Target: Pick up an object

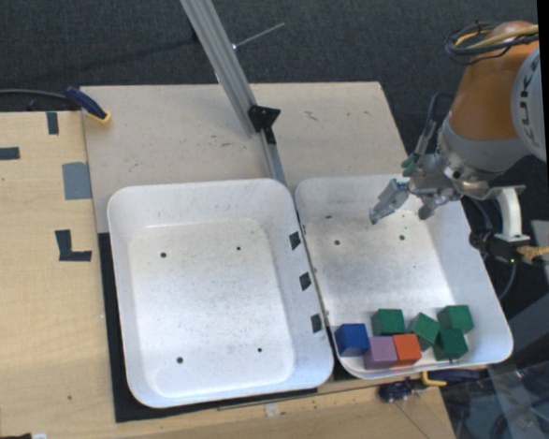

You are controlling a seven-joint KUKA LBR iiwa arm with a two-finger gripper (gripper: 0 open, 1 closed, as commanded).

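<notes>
White plastic bins are seen side by side on the worktop (184, 126), the left bin (198, 196) and the right bin (466, 275). All the blocks are bunched along the near edge of the right bin: a blue block (351, 338), a purple block (383, 350) and an orange block (406, 347) touching each other, with four green blocks (388, 321) packed around and to the right of them. The end effector (407, 205) is held over the far part of the right bin, well apart from the blocks, fingers spread and nothing gripped between them. On the orange-and-grey arm (491, 95), part of some lettering can be made out at the right edge, something like "UK", the rest being cut off. A blue-and-yellow clamp (88, 103) is lying at the far left corner of the worktop.
</notes>
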